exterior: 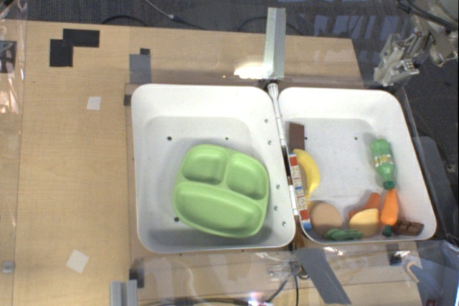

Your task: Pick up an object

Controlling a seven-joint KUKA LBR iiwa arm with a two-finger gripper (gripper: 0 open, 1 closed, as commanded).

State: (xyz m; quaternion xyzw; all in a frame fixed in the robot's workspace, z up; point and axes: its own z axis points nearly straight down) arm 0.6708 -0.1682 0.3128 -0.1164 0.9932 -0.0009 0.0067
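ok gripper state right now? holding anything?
Gripper: above the top right corner of the right bin, nothing between its fingers. Open or shut cannot be told at this size.

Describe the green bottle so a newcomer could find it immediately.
Look in the right bin, along its right wall, about halfway down. The green bottle lies there, just above the carrot. It is the one green item standing apart from the pile of toy food.
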